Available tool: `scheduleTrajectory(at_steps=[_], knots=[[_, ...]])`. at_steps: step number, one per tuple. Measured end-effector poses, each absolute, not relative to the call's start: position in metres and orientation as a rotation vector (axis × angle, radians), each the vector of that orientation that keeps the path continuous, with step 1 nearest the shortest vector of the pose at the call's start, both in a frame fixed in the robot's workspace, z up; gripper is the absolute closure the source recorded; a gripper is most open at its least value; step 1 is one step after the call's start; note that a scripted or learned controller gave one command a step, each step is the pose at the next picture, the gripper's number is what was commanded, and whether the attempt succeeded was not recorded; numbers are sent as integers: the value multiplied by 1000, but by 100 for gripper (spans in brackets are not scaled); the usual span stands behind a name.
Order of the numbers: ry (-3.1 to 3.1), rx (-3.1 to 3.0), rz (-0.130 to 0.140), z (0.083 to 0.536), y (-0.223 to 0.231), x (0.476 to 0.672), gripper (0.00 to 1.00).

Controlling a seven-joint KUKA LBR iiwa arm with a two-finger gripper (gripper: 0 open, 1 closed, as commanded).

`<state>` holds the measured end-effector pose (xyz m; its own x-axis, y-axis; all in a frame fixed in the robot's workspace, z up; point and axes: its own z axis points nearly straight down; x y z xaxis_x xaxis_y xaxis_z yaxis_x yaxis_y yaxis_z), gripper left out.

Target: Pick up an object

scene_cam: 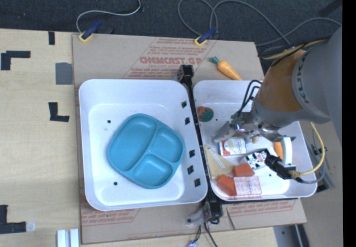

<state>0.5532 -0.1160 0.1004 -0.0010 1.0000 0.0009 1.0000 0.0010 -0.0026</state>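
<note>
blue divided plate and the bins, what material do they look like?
Blue plate: likely moulded plastic, smooth semi-matte, with soft rounded dividers and an even colour. Left bin and right bin: probably thin formed plastic, white, slightly glossy, with rounded rims.

My bench [33,146] is pale wood with black marks at its left. A brown cardboard sheet [167,57] with red print lies on it, held by two blue-yellow clamps [89,31] at its far edge. The left bin [89,129] and right bin [222,87] sit touching on the cardboard. A toy carrot [227,69] lies on the cardboard just beyond the right bin.
</note>
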Motion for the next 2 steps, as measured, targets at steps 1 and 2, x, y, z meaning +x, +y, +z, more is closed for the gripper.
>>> scheduleTrajectory(at_steps=[1,2], knots=[[-2225,-2221,-2,86,-99,599,0],[-2228,-2222,-2,96,-99,599,100]])
